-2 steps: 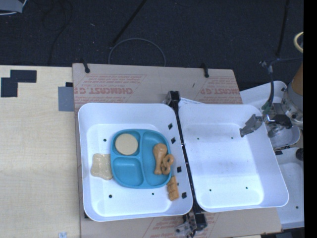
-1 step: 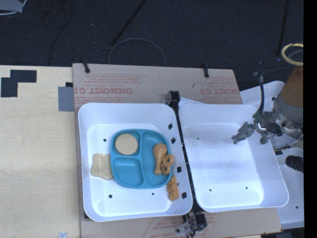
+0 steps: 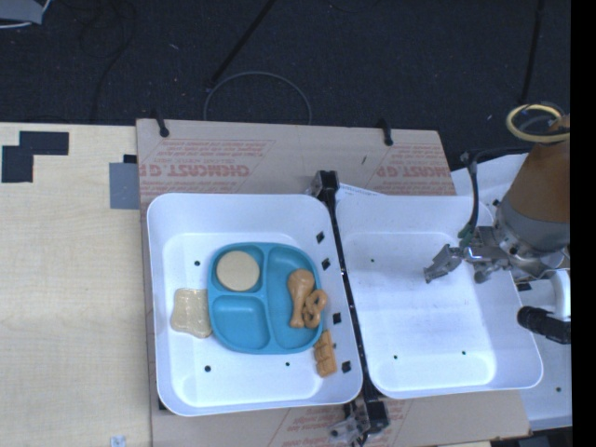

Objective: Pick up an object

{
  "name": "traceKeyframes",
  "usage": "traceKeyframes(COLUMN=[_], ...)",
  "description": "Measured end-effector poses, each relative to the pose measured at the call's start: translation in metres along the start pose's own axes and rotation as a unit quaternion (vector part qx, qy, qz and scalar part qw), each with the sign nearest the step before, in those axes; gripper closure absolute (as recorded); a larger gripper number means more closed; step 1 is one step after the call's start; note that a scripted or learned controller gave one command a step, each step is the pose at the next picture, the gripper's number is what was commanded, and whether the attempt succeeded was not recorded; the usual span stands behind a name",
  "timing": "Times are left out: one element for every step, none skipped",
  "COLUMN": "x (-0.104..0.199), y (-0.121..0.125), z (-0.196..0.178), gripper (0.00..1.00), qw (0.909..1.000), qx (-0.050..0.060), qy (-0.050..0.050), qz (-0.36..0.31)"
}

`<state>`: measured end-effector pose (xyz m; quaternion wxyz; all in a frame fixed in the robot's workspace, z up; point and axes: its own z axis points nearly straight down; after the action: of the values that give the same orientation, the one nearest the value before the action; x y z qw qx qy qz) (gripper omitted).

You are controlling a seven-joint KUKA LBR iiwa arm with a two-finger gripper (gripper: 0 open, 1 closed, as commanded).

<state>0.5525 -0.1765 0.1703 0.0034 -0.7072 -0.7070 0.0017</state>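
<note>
Bench: pale wood top (image 3: pixel 65 277) with a printed cardboard sheet (image 3: pixel 279 161) under two white bins set side by side.
Right bin: (image 3: pixel 438 371) shallow white tray; the arm reached in over its right side.
Left bin: (image 3: pixel 177 380) shallow white tray that held all the objects seen.
Arm: (image 3: pixel 545 184) grey, with an orange band above the wrist, entered from the right.
Gripper: (image 3: pixel 447 264) hung over the upper right part of the right bin, well apart from every object. Whether the jaws stood wide or narrow, could not tell at this angle; nothing was seen between them.
Blue plate: (image 3: pixel 261 296) three-compartment dish, middle of left bin. Judged stiff plastic, light, probably slick; its rim is the only place to pinch.
Round cracker: (image 3: pixel 237 270) flat tan disc in the plate's upper left compartment. Judged too flat to grip well.
Pretzel: (image 3: pixel 305 298) tan twisted piece in the plate's right compartment. Judged light and rigid, likely toy food; best gripped across its narrow stem.
Pale slab: (image 3: pixel 191 312) cream piece on the bin floor, touching the plate's left edge. Possibly soft; take across the short side.
Small brown piece: (image 3: pixel 324 353) on the bin floor by the plate's lower right corner, near the divider. Light; the wall crowds the approach.
</note>
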Motion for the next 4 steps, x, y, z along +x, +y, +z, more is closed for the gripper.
traceKeyframes(x=[0.0, -0.001, -0.001, -0.001], y=[0.005, 0.005, 0.01, 0.01], z=[0.045, 0.033, -0.011, -0.064], gripper=[0.0, 1.0, 1.0, 1.0], qw=[1.0, 1.0, 1.0, 1.0], qx=[-0.001, -0.001, -0.005, -0.005], qy=[0.0, 0.0, -0.001, -0.002], qz=[0.001, 0.002, -0.001, -0.001])
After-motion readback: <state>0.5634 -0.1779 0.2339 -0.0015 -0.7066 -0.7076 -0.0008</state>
